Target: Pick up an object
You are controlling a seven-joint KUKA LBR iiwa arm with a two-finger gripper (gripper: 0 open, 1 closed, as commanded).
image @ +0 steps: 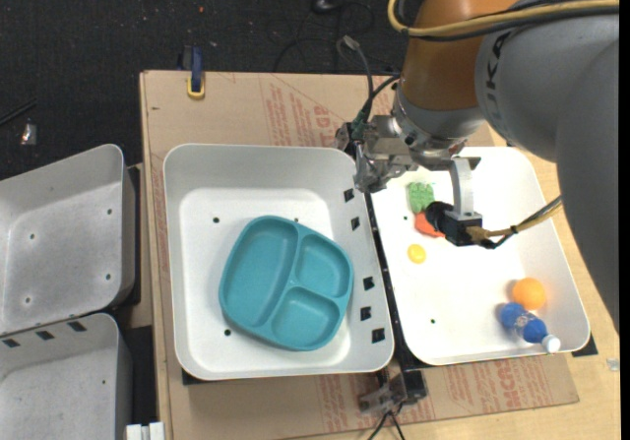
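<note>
Reference landmark: the teal divided plate (285, 282), lying flat in the left bin (177, 231).

1. Gripper (372, 170): up and to the right of the plate, over the shared wall between the two bins, at their far end. It hangs low. Its claw state cannot be told from this angle, and nothing is seen held in it.

2. Right bin (463, 310), right of the plate, contents in order:
- green piece (421, 195), up and right of the plate, just beside the gripper;
- red piece (426, 223), just below the green one, partly hidden by robot hardware;
- small yellow piece (416, 254), level with the plate's upper edge, on its own;
- orange ball (530, 292), far right of the plate;
- blue toy (520, 322), touching or almost touching the ball.

Assessment: no object has been picked yet. The green piece is the likeliest target, being nearest.

Recommendation: move right, away from the plate and clear of the bin wall, before descending. Centre on the green piece alone, since the red one sits close enough to be caught as well. Close only once both sides are straddled, then lift straight up.
</note>
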